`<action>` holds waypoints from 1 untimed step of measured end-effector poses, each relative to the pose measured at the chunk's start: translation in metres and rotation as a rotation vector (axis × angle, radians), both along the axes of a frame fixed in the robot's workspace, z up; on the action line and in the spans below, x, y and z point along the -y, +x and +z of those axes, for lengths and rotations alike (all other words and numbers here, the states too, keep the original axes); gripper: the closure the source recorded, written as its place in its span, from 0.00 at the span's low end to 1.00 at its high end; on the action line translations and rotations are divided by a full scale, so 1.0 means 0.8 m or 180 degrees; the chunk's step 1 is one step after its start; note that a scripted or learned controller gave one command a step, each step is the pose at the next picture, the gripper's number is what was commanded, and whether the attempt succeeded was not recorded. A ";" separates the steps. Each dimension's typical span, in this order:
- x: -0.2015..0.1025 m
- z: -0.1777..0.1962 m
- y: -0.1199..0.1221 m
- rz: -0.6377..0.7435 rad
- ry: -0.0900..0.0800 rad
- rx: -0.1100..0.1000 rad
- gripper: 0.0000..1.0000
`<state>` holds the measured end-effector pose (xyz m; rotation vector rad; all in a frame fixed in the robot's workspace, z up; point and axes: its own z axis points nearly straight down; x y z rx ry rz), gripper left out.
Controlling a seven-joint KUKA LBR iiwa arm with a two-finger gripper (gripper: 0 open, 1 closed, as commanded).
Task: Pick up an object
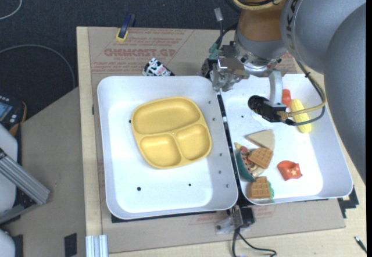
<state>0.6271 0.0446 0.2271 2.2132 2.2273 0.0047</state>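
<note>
Closest to me, at the near edge of the left bin [116, 192], nothing needs handling, so I read across from there: the yellow divided plate [171, 132] sits alone in that bin, too broad for two fingers, and I leave it. Past the shared wall, the right bin [325, 180] holds the likely targets: a toy waffle [260, 188] near the front, a cluster of sandwich pieces [256, 154] just behind it, a small red piece [289, 170] lying apart to their right, and a yellow corn cob [300, 115] toward the back. My gripper [224, 78] hangs over the far end of the wall between the bins, and I cannot tell how it is set from this angle. I judge the red piece the best pick, since it lies clear of its neighbours. I would move the arm toward me and rightward, centre above it, then descend straight.
</note>
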 end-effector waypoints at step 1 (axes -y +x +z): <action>-0.019 0.007 0.001 -0.0014 -0.0002 -0.0001 1.00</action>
